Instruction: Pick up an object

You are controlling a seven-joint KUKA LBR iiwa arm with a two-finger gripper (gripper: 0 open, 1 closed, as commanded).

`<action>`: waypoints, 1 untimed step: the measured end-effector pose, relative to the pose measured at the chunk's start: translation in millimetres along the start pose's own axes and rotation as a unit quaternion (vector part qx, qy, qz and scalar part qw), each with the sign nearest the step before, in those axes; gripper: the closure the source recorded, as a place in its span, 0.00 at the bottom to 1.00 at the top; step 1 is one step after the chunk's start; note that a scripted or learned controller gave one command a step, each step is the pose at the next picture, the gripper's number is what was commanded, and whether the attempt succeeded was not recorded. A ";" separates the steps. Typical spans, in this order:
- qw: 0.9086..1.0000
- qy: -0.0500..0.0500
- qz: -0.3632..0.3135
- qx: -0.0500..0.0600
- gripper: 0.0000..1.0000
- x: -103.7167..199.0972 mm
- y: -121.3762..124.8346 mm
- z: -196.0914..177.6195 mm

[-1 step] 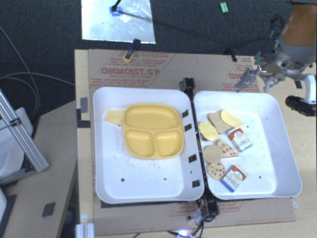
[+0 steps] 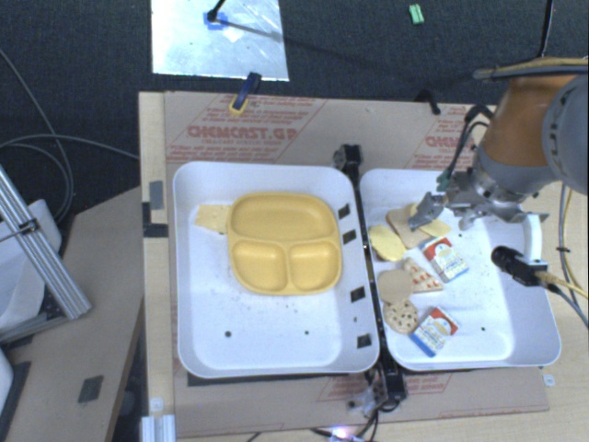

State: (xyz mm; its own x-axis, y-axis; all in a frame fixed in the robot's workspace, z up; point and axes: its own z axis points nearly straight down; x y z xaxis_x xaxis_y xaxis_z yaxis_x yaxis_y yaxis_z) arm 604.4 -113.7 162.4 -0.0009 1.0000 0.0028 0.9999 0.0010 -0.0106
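Gripper point(image 2: 445, 208) low in right bin point(image 2: 529, 325), over tan food pieces point(image 2: 403, 224); grip state impossible to tell. Small cartons point(image 2: 445, 258) alongside. Yellow divided tray point(image 2: 282, 243) in left bin point(image 2: 212, 325).

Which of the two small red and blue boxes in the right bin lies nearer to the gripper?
The upper box, just below the gripper and beside the yellow pieces. The other box lies farther down, near the bin's front edge by the round cracker.

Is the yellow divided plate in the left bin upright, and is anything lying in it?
Upright and empty: the yellow divided plate shows its three compartments facing up, all bare yellow.
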 end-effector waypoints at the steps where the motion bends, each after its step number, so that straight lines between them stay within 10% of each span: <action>1: 1.000 -0.003 -0.002 -0.011 0.00 -18.6 -41.2 64.1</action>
State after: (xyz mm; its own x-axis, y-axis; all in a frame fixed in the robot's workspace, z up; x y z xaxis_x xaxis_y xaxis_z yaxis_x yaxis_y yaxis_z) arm 562.6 -132.2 98.7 -0.0050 1.0000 -0.0025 0.9999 0.0050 0.0120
